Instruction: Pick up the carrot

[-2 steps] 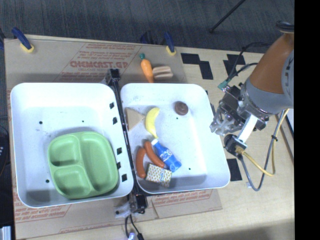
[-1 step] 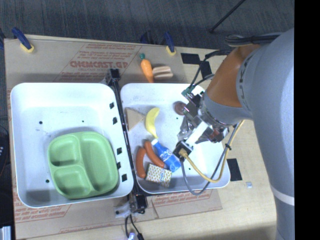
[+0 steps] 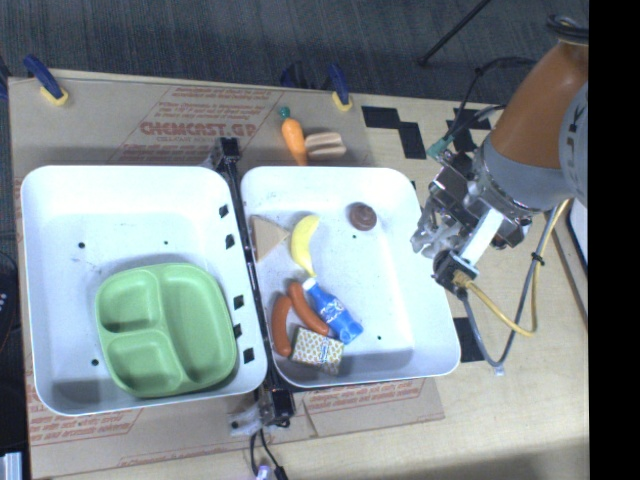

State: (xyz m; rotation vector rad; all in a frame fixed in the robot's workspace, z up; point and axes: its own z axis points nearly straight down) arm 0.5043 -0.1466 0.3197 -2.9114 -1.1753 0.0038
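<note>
I note the carrot (image 3: 292,139) lying on the table outside the bins, touching a bun (image 3: 325,146), while my pincer (image 3: 440,253), grip state indeterminable, hovers well apart at the right bin's (image 3: 400,183) edge, risking a bun grab.

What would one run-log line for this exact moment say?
carrot: on bench behind right bin, outside it | gripper: over bin's right rim, nothing held | pick: not done

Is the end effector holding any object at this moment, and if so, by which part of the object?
Nothing is held. The end effector hangs at the right bin's right rim, while the carrot lies on the bench behind the bins.
</note>
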